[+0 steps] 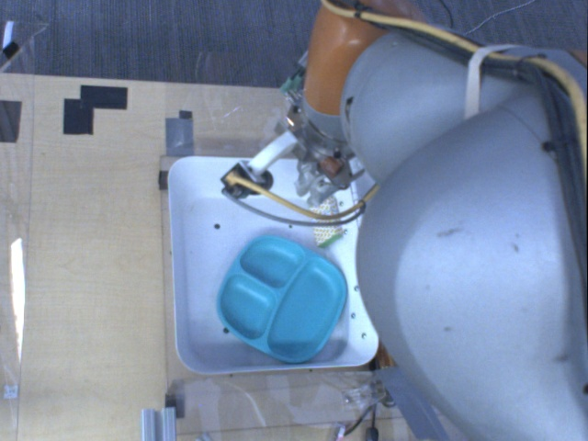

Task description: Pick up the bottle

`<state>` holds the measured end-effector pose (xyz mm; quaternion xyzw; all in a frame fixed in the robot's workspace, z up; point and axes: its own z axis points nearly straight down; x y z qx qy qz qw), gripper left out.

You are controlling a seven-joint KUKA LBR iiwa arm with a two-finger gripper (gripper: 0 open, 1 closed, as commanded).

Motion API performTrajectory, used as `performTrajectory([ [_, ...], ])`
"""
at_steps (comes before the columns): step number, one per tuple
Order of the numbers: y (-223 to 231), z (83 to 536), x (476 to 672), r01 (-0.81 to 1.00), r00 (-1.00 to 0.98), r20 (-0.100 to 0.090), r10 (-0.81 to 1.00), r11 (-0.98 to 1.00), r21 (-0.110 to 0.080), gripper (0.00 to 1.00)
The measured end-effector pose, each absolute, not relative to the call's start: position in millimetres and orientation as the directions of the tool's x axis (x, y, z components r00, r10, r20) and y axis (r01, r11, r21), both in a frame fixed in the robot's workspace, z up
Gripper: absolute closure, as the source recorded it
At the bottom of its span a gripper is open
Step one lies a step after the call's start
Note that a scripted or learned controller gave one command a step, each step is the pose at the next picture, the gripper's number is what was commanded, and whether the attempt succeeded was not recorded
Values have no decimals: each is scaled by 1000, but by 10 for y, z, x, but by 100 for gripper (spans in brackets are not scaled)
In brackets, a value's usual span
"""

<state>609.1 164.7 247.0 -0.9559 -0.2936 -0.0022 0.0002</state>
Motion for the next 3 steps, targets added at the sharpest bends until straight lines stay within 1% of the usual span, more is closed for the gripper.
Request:
performTrajectory([
  [1, 1647, 2464, 6089, 561, 828, 3, 561, -828, 1, 0],
  [2, 2379, 1199, 5557, 502, 865, 10, 502, -865, -4, 0],
  [3, 2372, 1014, 5286, 471, 882, 12, 471, -882, -2, 0],
])
